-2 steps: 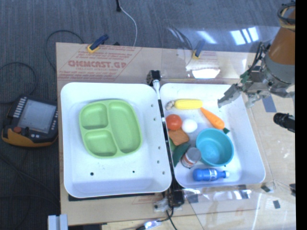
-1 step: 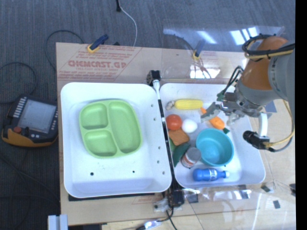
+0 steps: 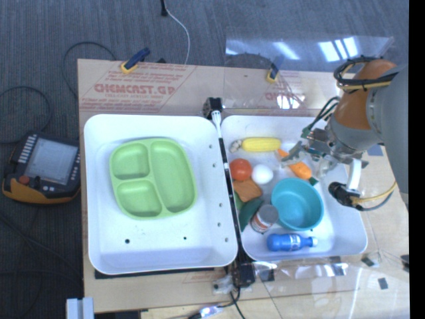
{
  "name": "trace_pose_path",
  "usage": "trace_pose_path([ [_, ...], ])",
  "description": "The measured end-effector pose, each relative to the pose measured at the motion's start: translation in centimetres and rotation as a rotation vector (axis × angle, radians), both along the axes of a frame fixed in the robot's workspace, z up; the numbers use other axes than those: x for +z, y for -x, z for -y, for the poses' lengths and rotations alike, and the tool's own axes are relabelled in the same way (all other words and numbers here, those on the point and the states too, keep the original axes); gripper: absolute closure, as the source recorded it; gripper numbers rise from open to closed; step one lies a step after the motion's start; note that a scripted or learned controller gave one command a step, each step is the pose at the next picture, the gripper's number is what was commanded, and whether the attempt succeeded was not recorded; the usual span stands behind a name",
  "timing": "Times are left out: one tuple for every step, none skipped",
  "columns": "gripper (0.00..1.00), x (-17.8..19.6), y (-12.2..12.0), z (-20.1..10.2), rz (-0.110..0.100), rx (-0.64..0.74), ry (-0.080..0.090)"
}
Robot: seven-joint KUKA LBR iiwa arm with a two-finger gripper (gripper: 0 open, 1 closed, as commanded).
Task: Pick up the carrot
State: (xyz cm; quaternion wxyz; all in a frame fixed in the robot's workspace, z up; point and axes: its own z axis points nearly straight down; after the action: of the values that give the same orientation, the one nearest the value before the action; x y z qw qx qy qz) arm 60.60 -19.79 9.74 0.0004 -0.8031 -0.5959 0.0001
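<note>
The blue bottle (image 3: 290, 242) lies nearest; the carrot (image 3: 300, 170) sits just under the hand (image 3: 307, 153), whose grip I cannot tell.

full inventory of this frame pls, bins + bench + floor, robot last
green tray: 1, light green, three compartments, in left bin
corn cob: 1, yellow, top of right bin
tomato: 1, red, right bin near divider
egg: 1, white, right of tomato
brown item: 1, orange-brown, below tomato; what it is unclear
dark green item: 1, below the brown item
bowl: 1, teal, right bin centre
can: 1, grey top, left of bowl's lower edge
bottle: 1, blue, lying on its side below bowl
carrot: 1, orange, above bowl, at gripper
clamps: 2, yellow-blue, board's top edge
pendant: 1, orange-black, floor at left
arm: 1, grey with orange band, from right
gripper: 1, over carrot
</note>
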Motion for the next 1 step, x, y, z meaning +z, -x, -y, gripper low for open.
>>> trace_pose_path([
  [1.00,0.72,0.07,-0.14,-0.004,0.002,-0.001],
])
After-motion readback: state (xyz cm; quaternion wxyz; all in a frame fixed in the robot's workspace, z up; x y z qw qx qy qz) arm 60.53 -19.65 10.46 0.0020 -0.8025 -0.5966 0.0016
